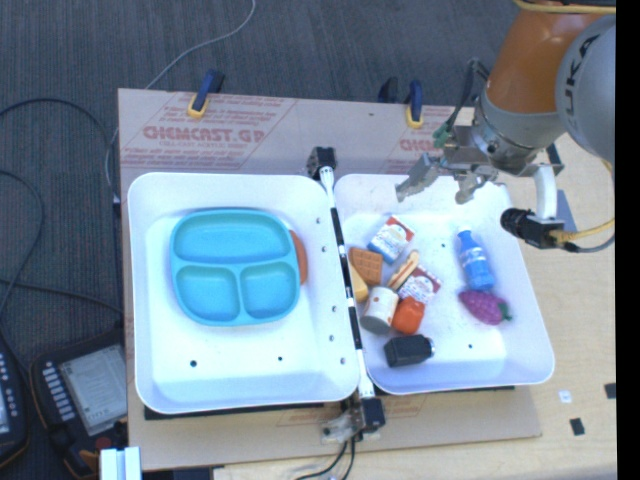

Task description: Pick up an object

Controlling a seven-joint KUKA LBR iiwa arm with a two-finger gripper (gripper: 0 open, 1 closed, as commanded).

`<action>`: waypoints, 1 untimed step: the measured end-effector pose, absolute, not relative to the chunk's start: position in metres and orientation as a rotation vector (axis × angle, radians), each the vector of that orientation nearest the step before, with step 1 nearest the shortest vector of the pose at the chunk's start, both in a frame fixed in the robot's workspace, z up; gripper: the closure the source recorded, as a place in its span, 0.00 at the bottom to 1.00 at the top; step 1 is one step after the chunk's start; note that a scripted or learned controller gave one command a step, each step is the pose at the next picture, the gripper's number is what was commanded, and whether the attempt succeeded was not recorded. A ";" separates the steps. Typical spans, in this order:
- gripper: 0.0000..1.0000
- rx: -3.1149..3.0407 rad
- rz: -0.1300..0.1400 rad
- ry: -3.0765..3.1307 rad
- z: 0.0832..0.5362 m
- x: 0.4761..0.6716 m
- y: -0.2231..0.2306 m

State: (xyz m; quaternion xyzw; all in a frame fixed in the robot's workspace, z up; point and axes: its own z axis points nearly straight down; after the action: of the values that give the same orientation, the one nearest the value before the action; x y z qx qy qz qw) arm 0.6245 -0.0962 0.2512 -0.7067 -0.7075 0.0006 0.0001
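At the near edge of the right bin lies a small black block. Just behind it cluster a white cylinder, an orange-red piece, a tan waffle-like square and two small packets with red-and-white labels too small to read. To their right sit a knobbly purple grape bunch and a glossy blue bottle with a white cap. The left bin holds a smooth blue three-compartment tray with an orange object tucked against its right edge. Farther back, the brown board reads "CHEMCAST GP" in red. The gripper hangs over the right bin's far edge, its fingers spread apart and holding nothing.
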 end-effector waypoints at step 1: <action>0.00 -2.220 0.004 -2.219 0.125 0.559 -0.094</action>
State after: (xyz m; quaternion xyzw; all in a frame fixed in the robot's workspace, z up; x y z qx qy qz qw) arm 0.5586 -0.0944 0.1247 -0.7072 -0.7070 0.0013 0.0016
